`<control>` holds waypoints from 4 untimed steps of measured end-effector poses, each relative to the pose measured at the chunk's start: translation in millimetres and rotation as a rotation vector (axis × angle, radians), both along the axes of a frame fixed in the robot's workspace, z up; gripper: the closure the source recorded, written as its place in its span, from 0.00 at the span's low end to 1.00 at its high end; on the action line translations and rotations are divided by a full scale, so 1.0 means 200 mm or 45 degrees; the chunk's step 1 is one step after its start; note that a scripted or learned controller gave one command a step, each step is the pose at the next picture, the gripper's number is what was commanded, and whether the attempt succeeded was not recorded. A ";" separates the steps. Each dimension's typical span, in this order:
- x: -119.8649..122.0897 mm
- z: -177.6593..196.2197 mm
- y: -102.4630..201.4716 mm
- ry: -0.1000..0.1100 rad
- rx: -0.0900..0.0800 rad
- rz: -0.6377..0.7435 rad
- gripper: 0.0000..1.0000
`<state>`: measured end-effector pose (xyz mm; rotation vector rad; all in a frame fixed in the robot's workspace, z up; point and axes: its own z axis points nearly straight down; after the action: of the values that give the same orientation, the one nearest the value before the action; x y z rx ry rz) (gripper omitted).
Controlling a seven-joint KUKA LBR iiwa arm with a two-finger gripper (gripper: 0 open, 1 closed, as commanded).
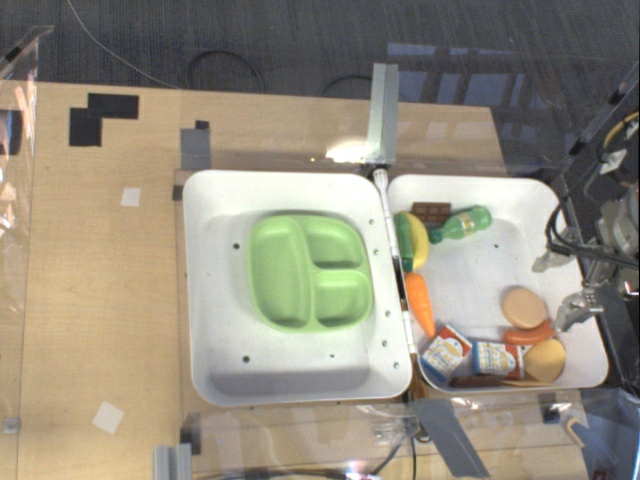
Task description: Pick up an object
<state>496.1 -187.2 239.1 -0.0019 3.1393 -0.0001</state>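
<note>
Two bins are being carried by the table [100, 298]: a green tray [308, 272] in the left bin [215, 368], toys crowded in the right bin [520, 203], its upper middle bare. The tool [570, 288] is being held at the right rim, fingers apart, clamping nothing.

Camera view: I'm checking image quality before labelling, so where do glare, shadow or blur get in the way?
In the camera view, a bright glare spot sits on the wooden bench just behind the left shallow white bin; soft shadow darkens that bin's near inner wall below the green divided plastic plate; the right shallow white bin is evenly lit, but its small food items look soft, with unreadable labels.
</note>
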 end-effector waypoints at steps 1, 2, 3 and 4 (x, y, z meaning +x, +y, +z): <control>0.00 -0.49 0.04 0.008 0.004 0.142 0.00; 0.10 -0.68 0.05 -0.022 -0.007 0.088 0.00; 0.05 -0.72 0.28 -0.035 -0.014 0.062 0.00; 0.06 -0.65 0.29 -0.038 -0.014 0.069 1.00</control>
<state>507.4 -130.2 108.2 -0.0868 3.1082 -0.0170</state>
